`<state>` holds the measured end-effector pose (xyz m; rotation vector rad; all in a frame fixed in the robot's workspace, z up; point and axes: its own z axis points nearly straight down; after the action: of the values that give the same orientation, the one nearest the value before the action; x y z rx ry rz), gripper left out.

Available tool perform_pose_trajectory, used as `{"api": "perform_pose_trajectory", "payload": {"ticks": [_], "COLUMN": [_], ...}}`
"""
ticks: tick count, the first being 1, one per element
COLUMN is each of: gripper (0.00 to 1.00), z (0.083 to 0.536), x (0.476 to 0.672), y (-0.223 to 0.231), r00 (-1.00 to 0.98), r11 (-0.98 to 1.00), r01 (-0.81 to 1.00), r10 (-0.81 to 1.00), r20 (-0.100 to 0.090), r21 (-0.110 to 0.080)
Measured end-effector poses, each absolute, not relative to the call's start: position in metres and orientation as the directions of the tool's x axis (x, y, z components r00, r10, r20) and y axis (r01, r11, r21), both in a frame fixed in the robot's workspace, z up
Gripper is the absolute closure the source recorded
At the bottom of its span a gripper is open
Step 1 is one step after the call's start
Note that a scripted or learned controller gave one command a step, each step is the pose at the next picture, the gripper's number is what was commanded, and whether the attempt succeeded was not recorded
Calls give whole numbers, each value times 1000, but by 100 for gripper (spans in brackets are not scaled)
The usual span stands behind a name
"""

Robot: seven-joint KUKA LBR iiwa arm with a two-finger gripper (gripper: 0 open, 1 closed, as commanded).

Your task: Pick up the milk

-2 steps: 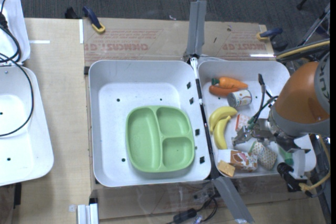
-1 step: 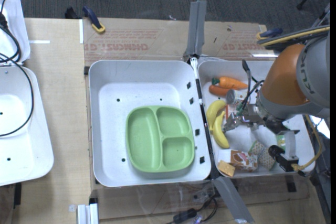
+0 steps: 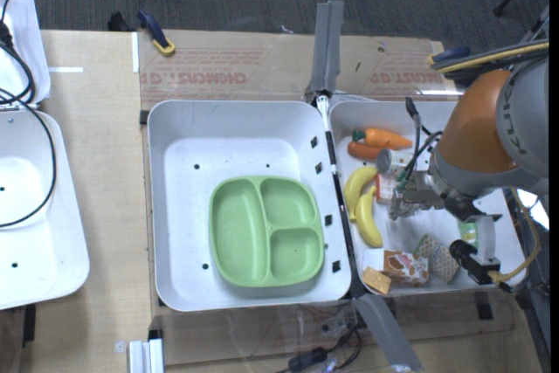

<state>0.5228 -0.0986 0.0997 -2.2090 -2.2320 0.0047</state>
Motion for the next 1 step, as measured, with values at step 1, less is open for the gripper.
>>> {"api": "perform_pose_trajectory", "payload": {"ticks": [1], "gripper": [0], "z": [100], "x": [523], "y": [-98], "r00": [-11], "r11": [11], "r01": [1000], "r10": [1000], "r20": [-1], "r21": [-3]}}
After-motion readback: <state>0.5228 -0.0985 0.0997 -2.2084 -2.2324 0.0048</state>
